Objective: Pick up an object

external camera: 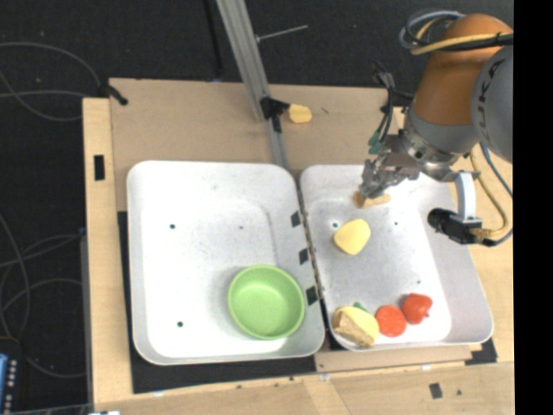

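A tan table (pixel 173 128) on a dark floor carries two shallow white bins side by side. The end effector (pixel 377 190) hangs low over the right bin's (pixel 449 258) far edge, right above a small tan piece (pixel 373 200); whether it pinches that piece cannot be told. Just nearer lies a pale yellow lump (pixel 352 236). At the near rim sit a yellow wedge (pixel 357 325) and two red tomato-like toys (pixel 403 314). The left bin (pixel 190 223) holds a green bowl (pixel 265 302). The tan piece looks light, stiff and small, probably best pinched across its narrow sides.
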Motion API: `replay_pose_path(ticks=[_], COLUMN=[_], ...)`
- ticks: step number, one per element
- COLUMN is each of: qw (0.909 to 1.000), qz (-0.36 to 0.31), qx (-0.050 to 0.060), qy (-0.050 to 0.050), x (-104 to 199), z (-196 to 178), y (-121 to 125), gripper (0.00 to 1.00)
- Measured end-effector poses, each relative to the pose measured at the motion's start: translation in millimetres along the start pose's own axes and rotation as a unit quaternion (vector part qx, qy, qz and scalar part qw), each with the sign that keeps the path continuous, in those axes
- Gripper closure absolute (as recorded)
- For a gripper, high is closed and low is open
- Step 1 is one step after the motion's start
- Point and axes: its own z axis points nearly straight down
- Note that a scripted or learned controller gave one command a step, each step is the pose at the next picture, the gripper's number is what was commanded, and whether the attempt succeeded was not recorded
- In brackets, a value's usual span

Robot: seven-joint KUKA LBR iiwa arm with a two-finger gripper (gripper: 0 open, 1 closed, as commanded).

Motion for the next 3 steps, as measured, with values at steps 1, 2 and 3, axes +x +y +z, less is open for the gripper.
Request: replay_pose_path(ticks=[1,2,3], qw=[1.0,1.0,1.0], qz=[-0.001,-0.001,-0.001], qx=[-0.001,0.0,0.0], qy=[0.001,0.0,0.001], x=[51.2,104.2,159.6], z=[-8.7,2.5,6.1], y=[0.0,-9.8,-9.6], gripper=[1.0,1.0,1.0])
